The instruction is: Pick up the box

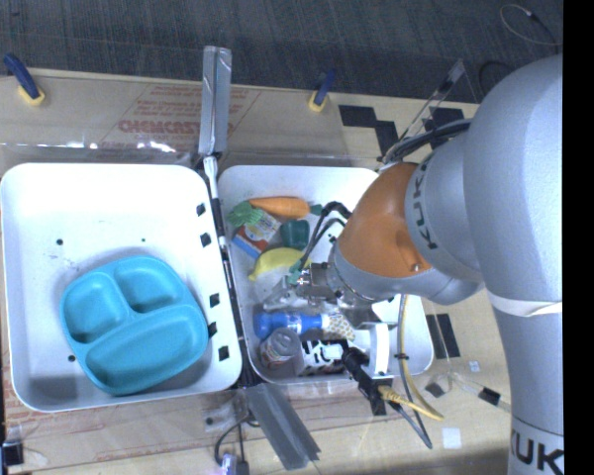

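Camera view shows our claw [329, 310] low in the right bin [240, 181], down among the toys. We cannot tell how wide it is or if it has hold of anything, because the arm [416, 236] hides it. Just under it lie a blue bottle [289, 323] and the box [322, 352], dark with white marks, near the front wall. A carrot [280, 207] and a lemon [275, 261] sit farther back. We think we are reaching down. Next we must close on the box and lift. The left bin [20, 265] holds a blue tray [134, 323].

The grey arm [505, 196] reaches in from the right, its orange-banded wrist [381, 231] bent downward.
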You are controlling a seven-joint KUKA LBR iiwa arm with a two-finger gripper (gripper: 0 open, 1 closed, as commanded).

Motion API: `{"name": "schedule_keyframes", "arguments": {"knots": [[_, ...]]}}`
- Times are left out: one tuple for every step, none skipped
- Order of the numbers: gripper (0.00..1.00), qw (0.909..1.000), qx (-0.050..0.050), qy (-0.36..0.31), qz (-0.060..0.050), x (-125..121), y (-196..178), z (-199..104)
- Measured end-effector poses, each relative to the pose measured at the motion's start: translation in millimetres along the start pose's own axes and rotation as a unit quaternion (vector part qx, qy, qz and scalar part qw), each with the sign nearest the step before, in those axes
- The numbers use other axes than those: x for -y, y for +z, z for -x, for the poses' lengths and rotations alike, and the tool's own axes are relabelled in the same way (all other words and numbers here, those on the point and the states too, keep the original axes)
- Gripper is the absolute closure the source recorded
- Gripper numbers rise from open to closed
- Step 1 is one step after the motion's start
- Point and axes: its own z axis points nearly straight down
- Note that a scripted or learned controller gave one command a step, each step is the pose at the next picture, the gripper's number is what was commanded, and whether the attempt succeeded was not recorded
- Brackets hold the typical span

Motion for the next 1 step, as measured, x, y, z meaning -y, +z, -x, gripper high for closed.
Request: {"name": "schedule_keyframes", "arguments": {"knots": [[1.0, 1.0, -0.001, -0.003, -0.004, 1.5, -7.1, -0.7]]}}
